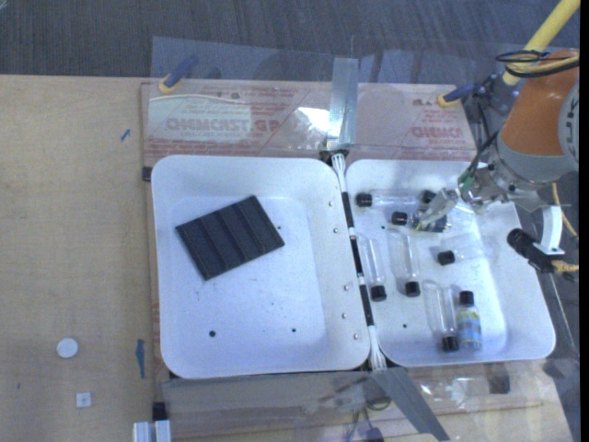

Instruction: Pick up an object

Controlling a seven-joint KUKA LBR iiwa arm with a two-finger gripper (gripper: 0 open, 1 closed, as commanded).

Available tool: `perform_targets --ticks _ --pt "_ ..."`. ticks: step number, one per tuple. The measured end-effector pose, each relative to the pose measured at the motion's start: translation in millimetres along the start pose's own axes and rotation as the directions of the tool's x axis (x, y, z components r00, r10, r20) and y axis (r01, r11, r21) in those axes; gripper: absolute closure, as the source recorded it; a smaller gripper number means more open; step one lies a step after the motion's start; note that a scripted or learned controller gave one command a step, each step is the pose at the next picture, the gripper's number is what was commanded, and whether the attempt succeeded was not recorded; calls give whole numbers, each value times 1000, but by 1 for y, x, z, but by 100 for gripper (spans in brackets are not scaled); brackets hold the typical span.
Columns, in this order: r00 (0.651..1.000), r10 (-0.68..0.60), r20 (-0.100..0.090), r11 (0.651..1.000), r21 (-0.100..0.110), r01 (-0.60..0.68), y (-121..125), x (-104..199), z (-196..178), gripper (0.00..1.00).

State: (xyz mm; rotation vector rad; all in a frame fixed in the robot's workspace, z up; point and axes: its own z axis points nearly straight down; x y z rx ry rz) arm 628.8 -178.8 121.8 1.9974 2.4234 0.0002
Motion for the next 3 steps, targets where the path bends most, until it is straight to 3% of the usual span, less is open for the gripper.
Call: perform_targets --ticks 1,2,3 --pt "997 -72 4 997 -8 72 7 -16 2 0" --pt "992 -124 -1 992 0 124 10 34 -8 0" --pt "991 -133 0 991 -4 133 14 27 11 0"
